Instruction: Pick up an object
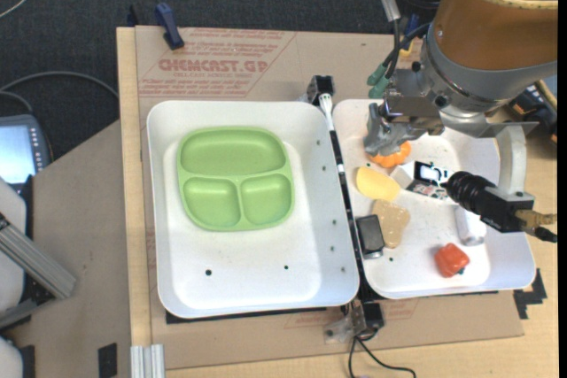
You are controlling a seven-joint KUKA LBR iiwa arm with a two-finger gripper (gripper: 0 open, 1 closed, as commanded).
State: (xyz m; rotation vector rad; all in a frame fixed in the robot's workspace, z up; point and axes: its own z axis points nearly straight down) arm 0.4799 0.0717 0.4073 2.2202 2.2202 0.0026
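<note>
Scanning from the left, you have the left bin (168,226) holding a green tray (235,177), which the arm is nowhere near. In the right bin (500,279), a black block (369,235) lies against the dividing wall, with a yellow piece (378,184) just above it. The gripper (383,137) sits low at the back of this bin, right over an orange piece (391,159), the likely target. You cannot tell from this angle whether its jaws are apart or together, as the wrist hides them.

A tan piece (392,221) touches the block, and a red piece (451,259) lies well apart toward the front.

Your main risk is a miss. The orange piece looks flat and peeks out on one side only, so the jaws may close beside it or skid it into the yellow piece. The wall is close too (a snag there would spoil the lift).
</note>
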